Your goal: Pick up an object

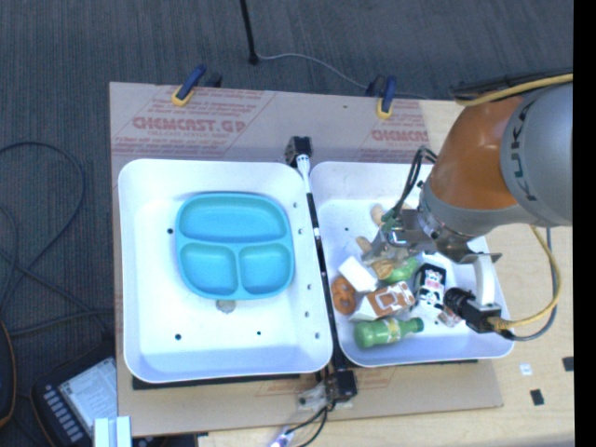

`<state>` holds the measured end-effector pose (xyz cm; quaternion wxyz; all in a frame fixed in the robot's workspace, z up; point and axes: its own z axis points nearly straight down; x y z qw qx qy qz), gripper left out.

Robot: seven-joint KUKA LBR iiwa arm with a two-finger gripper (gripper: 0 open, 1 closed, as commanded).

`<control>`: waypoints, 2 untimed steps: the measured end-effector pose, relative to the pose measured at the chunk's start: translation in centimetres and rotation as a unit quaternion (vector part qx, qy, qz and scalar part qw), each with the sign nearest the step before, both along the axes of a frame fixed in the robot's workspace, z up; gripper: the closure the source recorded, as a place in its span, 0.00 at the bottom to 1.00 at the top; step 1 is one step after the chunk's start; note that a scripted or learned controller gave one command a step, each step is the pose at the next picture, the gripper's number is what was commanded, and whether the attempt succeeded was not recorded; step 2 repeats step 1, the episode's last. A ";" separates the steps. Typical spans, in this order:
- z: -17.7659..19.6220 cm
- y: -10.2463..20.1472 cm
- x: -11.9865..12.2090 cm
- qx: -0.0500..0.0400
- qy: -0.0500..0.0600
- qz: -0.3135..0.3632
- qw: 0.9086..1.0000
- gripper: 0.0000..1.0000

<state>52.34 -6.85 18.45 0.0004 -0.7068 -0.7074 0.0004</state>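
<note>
Hovering over right bin (484,338), pincer (396,236) above clutter; finger spread: cannot tell. Green bottle (386,331) lies near front wall — light, rigid, smooth, likely slippery; grip across mid-body. Left bin (140,277) holds blue tray (235,245).

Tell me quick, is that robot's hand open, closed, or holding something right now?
Hand: cannot be told; it hangs low over the toy pile in the right bin, and nothing is visibly held.

I found open floor along the right bin's (328,250) left side; toys (386,296) crowded its middle beneath my arm (494,175).
</note>
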 end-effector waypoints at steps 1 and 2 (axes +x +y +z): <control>0.9 0.0 0.0 0.000 0.001 0.000 1.000 1.00; 0.9 0.0 0.0 0.000 0.001 0.000 1.000 1.00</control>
